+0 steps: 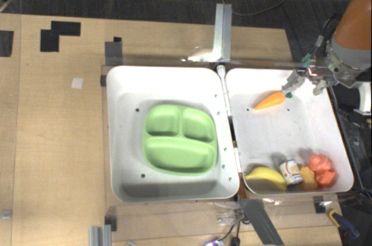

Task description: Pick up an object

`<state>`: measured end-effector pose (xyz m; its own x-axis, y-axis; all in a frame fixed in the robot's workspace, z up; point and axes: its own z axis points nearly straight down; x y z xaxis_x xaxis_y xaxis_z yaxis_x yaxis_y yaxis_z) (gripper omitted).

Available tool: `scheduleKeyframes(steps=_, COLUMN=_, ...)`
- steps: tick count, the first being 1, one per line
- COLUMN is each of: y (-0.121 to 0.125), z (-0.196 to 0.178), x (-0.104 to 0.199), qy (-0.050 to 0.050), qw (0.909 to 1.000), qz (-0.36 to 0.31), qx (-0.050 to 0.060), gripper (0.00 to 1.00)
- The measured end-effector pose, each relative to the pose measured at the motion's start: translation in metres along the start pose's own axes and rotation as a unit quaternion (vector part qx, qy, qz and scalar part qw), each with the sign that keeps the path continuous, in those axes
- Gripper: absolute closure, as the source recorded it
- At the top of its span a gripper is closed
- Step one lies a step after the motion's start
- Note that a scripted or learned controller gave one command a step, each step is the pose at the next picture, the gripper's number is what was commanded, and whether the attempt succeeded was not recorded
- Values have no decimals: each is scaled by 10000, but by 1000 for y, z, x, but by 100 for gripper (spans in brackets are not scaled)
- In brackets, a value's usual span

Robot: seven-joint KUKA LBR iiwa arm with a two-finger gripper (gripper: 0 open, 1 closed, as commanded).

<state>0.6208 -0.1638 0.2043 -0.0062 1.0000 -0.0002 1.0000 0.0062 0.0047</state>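
Note:
An orange carrot (269,101) with a green tip lies in the upper part of the right bin (290,134). My gripper (303,86) hangs at that bin's far right corner, just right of the carrot's green end. Its two fingers (290,86) stand apart with nothing between them, so it is open. Along the bin's near edge lie a yellow banana (265,177), a small white and brown can (290,172), an orange fruit (308,179) and two red fruits (321,163).
The left bin (125,123) holds a green divided plate (179,139). A metal post (223,32) rises behind the wall between the two bins. Cables run across the dark floor at the back.

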Motion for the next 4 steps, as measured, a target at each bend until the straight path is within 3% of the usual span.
scheduleKeyframes(steps=1, y=-43, z=-43, x=17, qy=-1, qw=9896, qz=1435, qx=2, gripper=0)
scheduleKeyframes(steps=2, y=-43, z=-43, x=17, qy=-1, qw=9897, qz=1435, qx=3, gripper=0)
scheduleKeyframes(steps=3, y=-41, z=-54, x=18, qy=0, qw=9902, qz=1396, qx=-19, gripper=100)
scheduleKeyframes(steps=4, y=-41, z=-54, x=18, qy=-1, qw=9902, qz=1394, qx=-17, gripper=0)
